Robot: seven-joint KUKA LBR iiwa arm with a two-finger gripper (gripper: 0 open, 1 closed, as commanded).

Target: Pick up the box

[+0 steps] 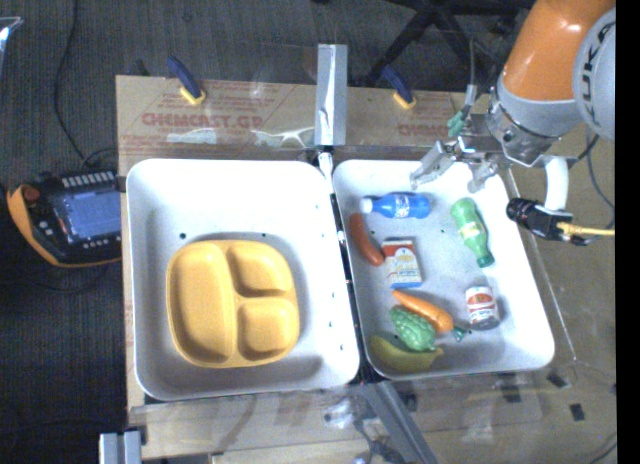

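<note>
End effector (455, 167) hovers over the right bin's (535, 337) far edge, fingers seemingly spread, gripping nothing. Box (402, 262) lies mid-bin, beside the sausage (365, 239), below the blue bottle (400, 206).

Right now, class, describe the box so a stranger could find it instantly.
Look in the right bin, near its middle. The box lies flat between the sausage and the green bottle, above the carrot. It is the one flat, rectangular thing, red and white.
</note>
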